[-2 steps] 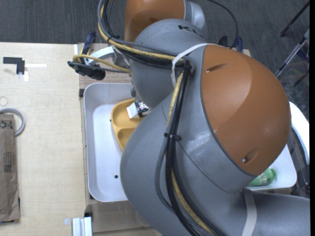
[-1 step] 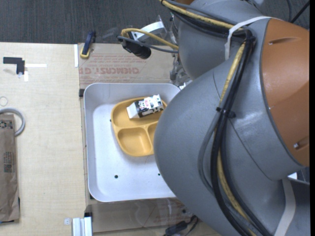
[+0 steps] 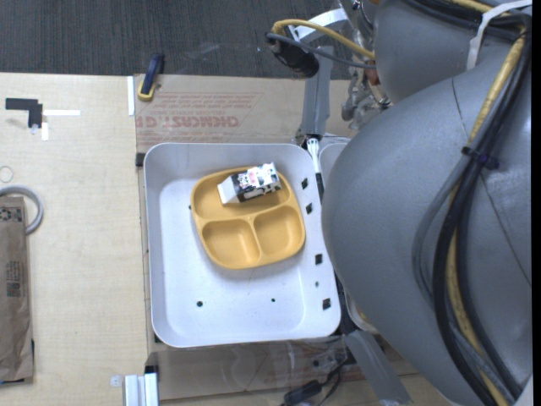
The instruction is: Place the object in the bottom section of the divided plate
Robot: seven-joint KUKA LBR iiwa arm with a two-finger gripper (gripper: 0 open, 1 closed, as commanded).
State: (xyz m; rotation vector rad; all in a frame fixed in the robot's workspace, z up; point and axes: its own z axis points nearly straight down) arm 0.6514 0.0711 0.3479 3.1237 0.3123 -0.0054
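Observation:
A yellow divided plate [image 3: 254,235] sits in the left white bin [image 3: 237,320]. A small white and black carton-like object [image 3: 250,183] lies on its side in the plate's upper, larger section. The two smaller lower sections of the plate hold nothing. The grey arm [image 3: 431,210] bulks over the right side of the view and hides the right bin. A dark piece of the arm's tooling [image 3: 296,53] with a yellow hose sticks out above the bins at the top; I cannot make out the fingers.
A brown cardboard sheet [image 3: 211,108] lies behind the bin. A blue and yellow tool [image 3: 152,76] rests at its top left corner. A brown paper bag [image 3: 13,286] and a grey ring lie on the wooden bench at the far left.

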